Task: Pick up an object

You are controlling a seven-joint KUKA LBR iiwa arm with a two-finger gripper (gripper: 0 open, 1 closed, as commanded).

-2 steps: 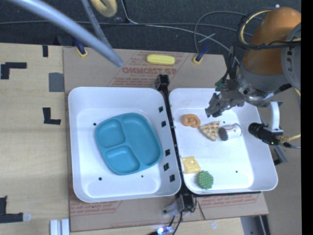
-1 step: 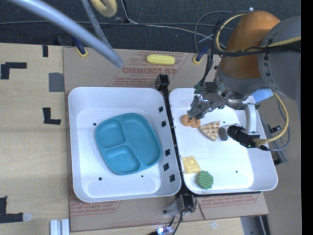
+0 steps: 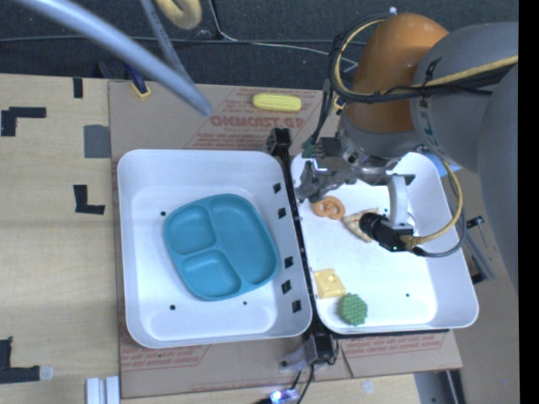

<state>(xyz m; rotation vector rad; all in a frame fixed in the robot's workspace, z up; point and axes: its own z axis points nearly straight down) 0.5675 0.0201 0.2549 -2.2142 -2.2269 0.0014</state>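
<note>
The right bin [image 3: 438, 305] holds an orange ring-shaped piece [image 3: 330, 208] near its left wall. A small tan piece [image 3: 364, 224] lies just right of the ring, next to a black part on the arm's cable. A pale yellow wedge [image 3: 328, 283] and a green bumpy ball [image 3: 354, 309] lie near the front. My gripper [image 3: 315, 181] hangs low over the bin's back left part, just above and left of the orange ring. The grey and orange wrist [image 3: 392, 82] hides the back of the bin.
The left bin [image 3: 135, 225] carries a blue divided plate [image 3: 221, 245]. A yellow oblong object [image 3: 276, 102] lies on the cardboard behind the bins. A grey pole [image 3: 109, 32] slants across the top left. A black divider [image 3: 288, 217] runs between the bins.
</note>
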